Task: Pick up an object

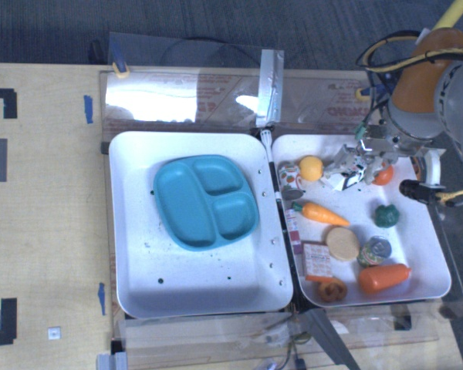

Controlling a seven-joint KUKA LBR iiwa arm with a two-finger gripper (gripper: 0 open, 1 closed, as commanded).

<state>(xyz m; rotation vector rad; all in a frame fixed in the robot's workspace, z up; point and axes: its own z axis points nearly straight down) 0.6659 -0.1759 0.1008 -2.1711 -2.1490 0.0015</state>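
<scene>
Hovering over the back of the right bin (440, 272), the pincer (360, 168) (can't tell its grip state) sits between a yellow lemon (311, 168) and small red tomato (383, 176), so I'd center on one before dropping.

Arm (440, 91): grey rounded housing with orange band above wrist, yellow and black cables looped over its top, metallic gripper (355, 168) assembly with small dark fittings, black side connector.
</scene>
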